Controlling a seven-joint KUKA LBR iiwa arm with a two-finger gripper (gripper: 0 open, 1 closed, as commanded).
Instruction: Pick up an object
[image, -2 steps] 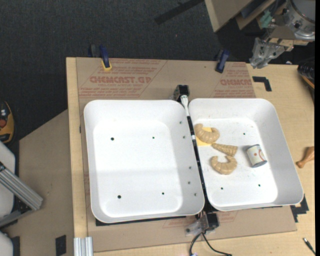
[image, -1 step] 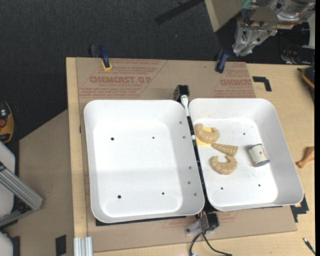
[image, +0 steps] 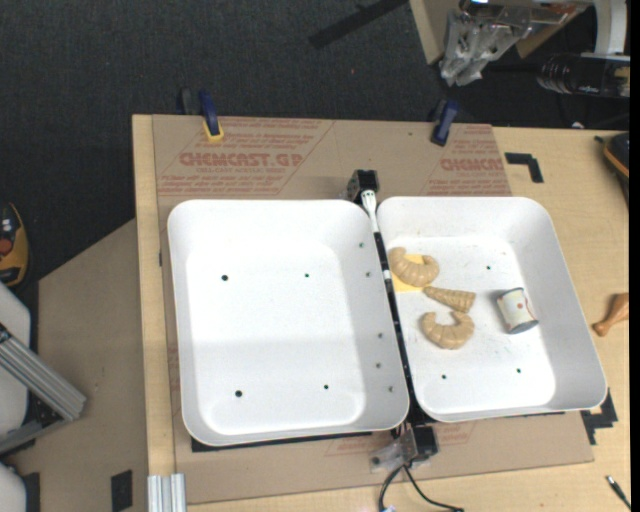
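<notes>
Camera view, end effector: the end effector hung at the top of the frame, beyond the far edge of the bench and well apart from both bins; whether it was spread or pressed together could not be told from this angle, and nothing showed in its grasp.
Camera view, bins: the left bin and the right bin sat side by side, touching along a black hinge-like strip.
Camera view, task objects: all candidates lay in the right bin, in its left and middle part.
Camera view, upper croissant: a tan curved pastry shape lay near the bin's left wall, resting partly over a small yellow piece.
Camera view, cone: a tan ridged cone lay just beside and below it.
Camera view, lower croissant: a second curved shape lay nearest the camera.
Camera view, can: a small white cylinder lay on its side, a little apart to the right.
Handling judgement: all looked light, probably plastic toy food; stiff enough to pinch.
Grip judgement: the can seemed likeliest to roll or slip, so it wanted closing across its round body; the croissants looked easier, taken across the thick middle of the curve.
Risk judgement: the upper croissant sat close to the wall, leaving little room for a finger.
</notes>
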